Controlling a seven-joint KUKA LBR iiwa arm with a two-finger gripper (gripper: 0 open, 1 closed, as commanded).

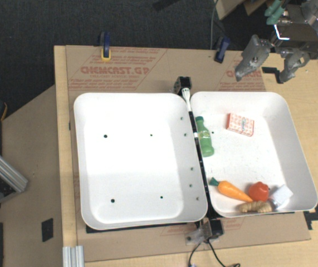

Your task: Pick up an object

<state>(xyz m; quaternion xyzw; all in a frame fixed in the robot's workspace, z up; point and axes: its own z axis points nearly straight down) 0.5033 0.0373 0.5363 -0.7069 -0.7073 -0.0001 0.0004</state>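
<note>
We see the left shallow white plastic bin (92, 166) mid-frame, then the right white bin (292, 149) holding a green plastic bottle (204, 136), a pink patterned box (240, 124), an orange toy carrot (232, 191) and a red tomato (259, 191). The grey two-finger gripper (270, 65) hangs upper right, fingers spread wide, gripping nothing, above the box.
</note>
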